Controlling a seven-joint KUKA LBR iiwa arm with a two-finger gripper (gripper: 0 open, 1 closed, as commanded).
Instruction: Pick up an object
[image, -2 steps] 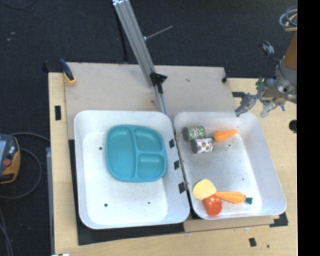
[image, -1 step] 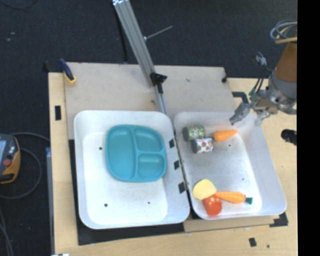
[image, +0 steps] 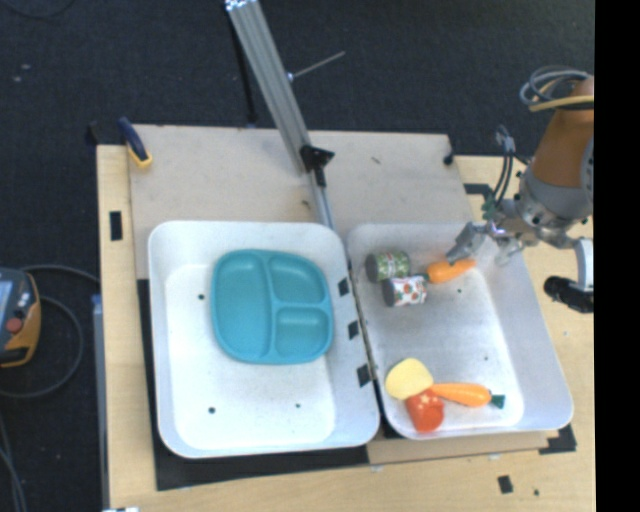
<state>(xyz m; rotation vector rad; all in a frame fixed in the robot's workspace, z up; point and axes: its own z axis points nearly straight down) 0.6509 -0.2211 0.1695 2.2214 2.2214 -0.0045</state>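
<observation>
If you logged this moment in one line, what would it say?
gripper: above right bin's far edge | nearest: small orange piece | blue tray: left bin

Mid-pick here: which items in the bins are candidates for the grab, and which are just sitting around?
In play:
tool
small orange piece, beside the tool
green can
white patterned can
yellow piece
red piece
carrot

Lying about:
teal divided plate, left bin
blue-yellow clamp
</observation>
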